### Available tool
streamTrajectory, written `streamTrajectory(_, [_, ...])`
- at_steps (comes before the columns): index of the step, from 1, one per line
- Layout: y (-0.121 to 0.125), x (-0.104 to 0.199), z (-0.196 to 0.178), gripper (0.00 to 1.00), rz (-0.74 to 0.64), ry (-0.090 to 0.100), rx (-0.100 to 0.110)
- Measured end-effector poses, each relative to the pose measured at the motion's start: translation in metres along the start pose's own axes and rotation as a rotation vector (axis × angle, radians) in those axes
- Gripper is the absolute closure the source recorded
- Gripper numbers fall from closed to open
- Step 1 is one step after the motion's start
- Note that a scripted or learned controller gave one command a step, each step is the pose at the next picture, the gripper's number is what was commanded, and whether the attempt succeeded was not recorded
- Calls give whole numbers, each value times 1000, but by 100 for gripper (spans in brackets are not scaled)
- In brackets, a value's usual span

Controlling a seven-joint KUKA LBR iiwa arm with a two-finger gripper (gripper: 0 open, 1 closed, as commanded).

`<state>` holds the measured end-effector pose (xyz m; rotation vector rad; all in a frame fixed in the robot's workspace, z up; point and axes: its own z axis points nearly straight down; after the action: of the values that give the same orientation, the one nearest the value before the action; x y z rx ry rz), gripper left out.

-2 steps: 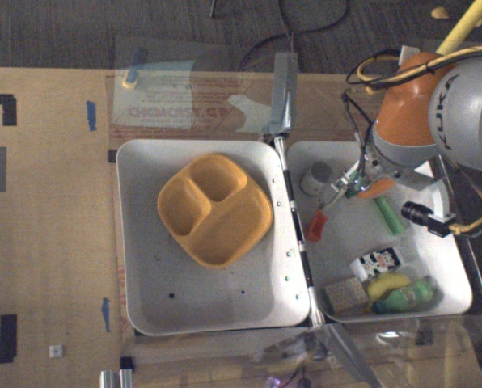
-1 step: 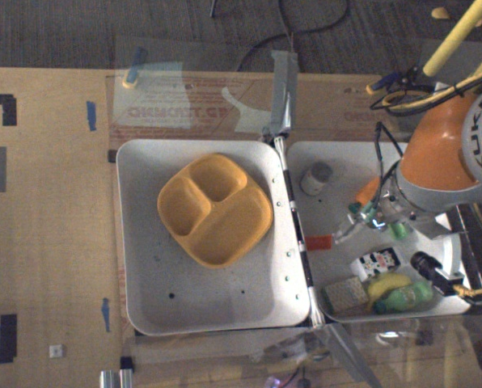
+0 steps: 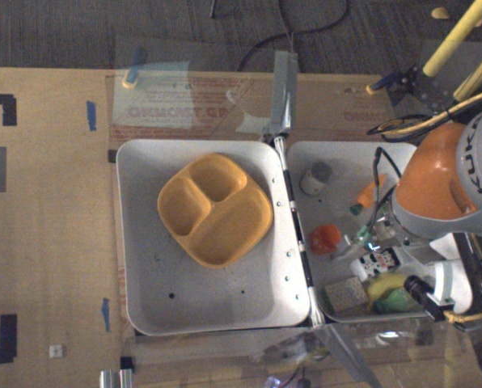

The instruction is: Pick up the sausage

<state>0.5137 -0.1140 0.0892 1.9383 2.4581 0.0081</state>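
My gripper (image 3: 376, 247) is low over the middle of the right bin (image 3: 338, 153), under the arm's orange band (image 3: 433, 183). An orange-red elongated piece (image 3: 368, 193) lies just left of the arm and is partly covered by it; I cannot tell whether it is the sausage. A red round item (image 3: 325, 238) sits a little to the gripper's left. A yellow banana-like piece (image 3: 383, 284) and a green item (image 3: 395, 301) lie just in front of the gripper, near the bin's front wall.
A grey-white cup-like object (image 3: 314, 177) stands at the back of the right bin, and a tan block (image 3: 346, 294) lies at its front. An orange divided plate (image 3: 215, 208) sits in the left bin (image 3: 144, 281). Cables and yellow bars crowd the far right.
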Motion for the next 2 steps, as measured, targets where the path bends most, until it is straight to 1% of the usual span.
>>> streamTrajectory(1, [49, 2, 1, 0, 125, 0, 2])
streamTrajectory(2, [50, 1, -11, 100, 125, -1, -3])
